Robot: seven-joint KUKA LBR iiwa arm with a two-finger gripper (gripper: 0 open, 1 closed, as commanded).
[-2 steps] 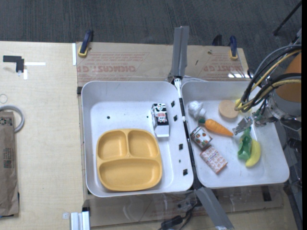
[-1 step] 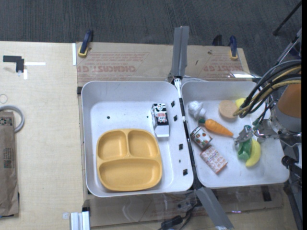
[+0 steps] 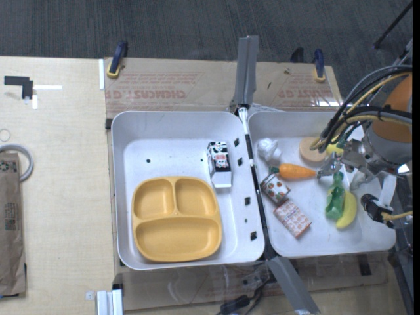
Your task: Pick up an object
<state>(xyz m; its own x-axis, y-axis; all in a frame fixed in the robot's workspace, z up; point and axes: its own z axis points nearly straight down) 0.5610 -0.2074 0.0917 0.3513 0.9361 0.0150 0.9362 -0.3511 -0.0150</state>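
The gripper (image 3: 333,167) hangs low over the right bin (image 3: 367,241), its tip just beside the leaf end of the carrot (image 3: 296,172); whether it is spread or pressed together I cannot tell from here, and nothing shows clearly between its tips. The arm (image 3: 387,126) leans in from the right, orange band high, cables looping over the wrist.

Right under it lie one green bottle (image 3: 335,202) and one banana (image 3: 348,213), side by side and touching. Behind the gripper sits one round wooden disc (image 3: 312,151). To the carrot's left, one small white toy (image 3: 267,149). In front of the carrot, two small printed packets, the darker packet (image 3: 275,189) and the pink box (image 3: 293,218); their print is too small to read.

Across the divider, the left bin (image 3: 131,143) holds one yellow divided plate (image 3: 176,218), three compartments, and one small white carton (image 3: 219,163) standing just behind it.

Behind the bins, cardboard (image 3: 170,87) carries red lettering, upside down, reading something like "CHEMCAT".
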